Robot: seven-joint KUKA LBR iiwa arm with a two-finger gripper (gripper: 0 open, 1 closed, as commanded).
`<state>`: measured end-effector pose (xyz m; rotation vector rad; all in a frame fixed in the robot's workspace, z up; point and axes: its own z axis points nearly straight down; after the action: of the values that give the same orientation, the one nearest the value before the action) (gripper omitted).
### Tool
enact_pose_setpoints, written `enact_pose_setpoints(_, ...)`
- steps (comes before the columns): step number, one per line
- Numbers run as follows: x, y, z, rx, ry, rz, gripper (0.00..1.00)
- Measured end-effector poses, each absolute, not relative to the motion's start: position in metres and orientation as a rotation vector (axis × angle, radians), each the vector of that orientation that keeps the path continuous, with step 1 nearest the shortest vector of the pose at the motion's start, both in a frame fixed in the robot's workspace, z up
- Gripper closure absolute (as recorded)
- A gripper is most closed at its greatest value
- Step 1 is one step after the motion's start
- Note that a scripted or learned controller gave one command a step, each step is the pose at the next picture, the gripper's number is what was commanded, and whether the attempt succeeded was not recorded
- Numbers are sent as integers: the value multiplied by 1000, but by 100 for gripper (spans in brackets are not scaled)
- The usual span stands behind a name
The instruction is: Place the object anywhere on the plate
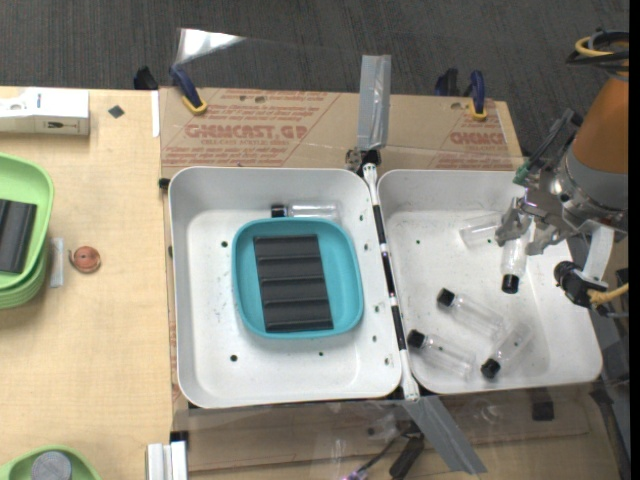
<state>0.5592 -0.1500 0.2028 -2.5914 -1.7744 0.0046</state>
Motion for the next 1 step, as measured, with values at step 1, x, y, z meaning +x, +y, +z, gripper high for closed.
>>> enact_pose_setpoints(1, 536, -57, 213, -2337, -2096, 5, 100)
